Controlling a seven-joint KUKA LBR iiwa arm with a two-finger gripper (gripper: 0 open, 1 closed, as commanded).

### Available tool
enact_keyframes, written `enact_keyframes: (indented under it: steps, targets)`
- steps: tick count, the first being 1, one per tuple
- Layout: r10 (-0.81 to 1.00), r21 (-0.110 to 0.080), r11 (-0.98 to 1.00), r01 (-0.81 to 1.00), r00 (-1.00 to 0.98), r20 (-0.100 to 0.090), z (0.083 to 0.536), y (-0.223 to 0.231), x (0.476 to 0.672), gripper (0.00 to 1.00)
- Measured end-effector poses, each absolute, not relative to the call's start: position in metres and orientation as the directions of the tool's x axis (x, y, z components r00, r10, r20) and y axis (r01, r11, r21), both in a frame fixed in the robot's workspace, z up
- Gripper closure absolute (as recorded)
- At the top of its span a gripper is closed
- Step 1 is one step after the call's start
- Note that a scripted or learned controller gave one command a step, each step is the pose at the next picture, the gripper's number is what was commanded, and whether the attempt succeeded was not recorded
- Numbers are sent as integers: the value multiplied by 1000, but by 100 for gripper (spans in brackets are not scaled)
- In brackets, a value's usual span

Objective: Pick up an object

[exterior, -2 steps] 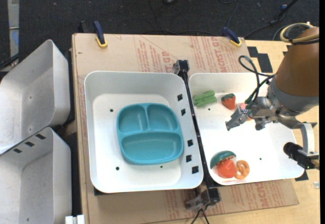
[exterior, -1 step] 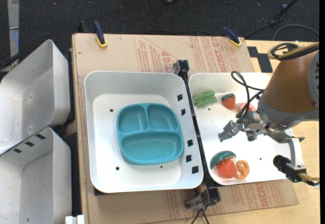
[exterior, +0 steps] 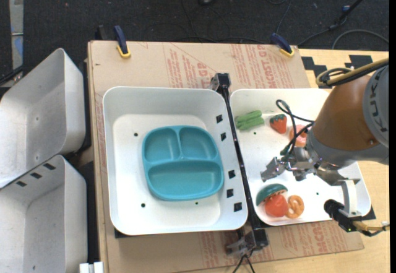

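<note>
Nearby, gripper [exterior: 276, 169], grip state unclear, hovers above tomato [exterior: 276, 204] and pretzel [exterior: 295, 205].

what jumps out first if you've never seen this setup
The teal divided plate lies alone in the middle of the left bin. The grey and orange arm leans over the right bin, its gripper above toy food: a green piece at the back, red and orange pieces in front.
</note>
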State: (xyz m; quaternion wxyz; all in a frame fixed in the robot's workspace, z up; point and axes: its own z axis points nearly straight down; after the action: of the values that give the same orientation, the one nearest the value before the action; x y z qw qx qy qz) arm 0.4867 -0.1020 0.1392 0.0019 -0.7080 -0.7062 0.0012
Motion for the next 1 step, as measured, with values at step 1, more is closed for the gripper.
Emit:
enact_keyframes:
  steps: [1]
  targets:
    - [1000,1,-3,1000,3,0,152,-102,488,100]
